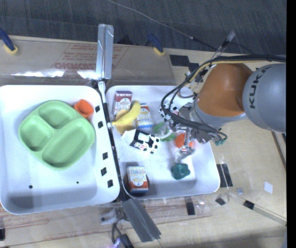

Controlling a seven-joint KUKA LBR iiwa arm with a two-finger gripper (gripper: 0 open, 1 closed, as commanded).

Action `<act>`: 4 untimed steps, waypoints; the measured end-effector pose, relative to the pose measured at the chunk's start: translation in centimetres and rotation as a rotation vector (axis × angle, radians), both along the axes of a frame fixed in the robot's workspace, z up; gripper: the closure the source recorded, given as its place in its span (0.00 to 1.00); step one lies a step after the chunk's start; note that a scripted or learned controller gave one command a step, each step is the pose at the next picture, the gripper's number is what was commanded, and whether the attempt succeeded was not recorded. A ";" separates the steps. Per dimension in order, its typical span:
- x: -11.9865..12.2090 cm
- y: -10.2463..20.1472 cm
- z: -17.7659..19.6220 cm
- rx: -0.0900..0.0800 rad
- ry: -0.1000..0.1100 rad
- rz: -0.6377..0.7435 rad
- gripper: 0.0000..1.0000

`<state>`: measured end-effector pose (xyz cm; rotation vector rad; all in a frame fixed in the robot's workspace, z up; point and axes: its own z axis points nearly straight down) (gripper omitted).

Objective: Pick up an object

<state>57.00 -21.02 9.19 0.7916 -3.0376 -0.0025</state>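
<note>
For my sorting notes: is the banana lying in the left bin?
No, the banana lies in the right bin, beside small cartons.

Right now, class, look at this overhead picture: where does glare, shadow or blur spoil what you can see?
Camera view: glare streaks the clear plastic sheet behind the bins; soft shadow pools in the left bin's near corner; the arm shades the right bin beneath it; small items near the gripper look blurred, so its grip cannot be judged.
</note>
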 end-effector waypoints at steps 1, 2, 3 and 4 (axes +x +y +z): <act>-4.3 0.2 0.0 0.000 -0.004 -0.063 0.00; 1.7 4.2 0.1 0.000 -0.007 0.169 0.00; -0.2 10.6 0.6 -0.018 -0.015 -0.001 0.00; -7.5 3.3 0.0 -0.002 -0.002 0.326 0.00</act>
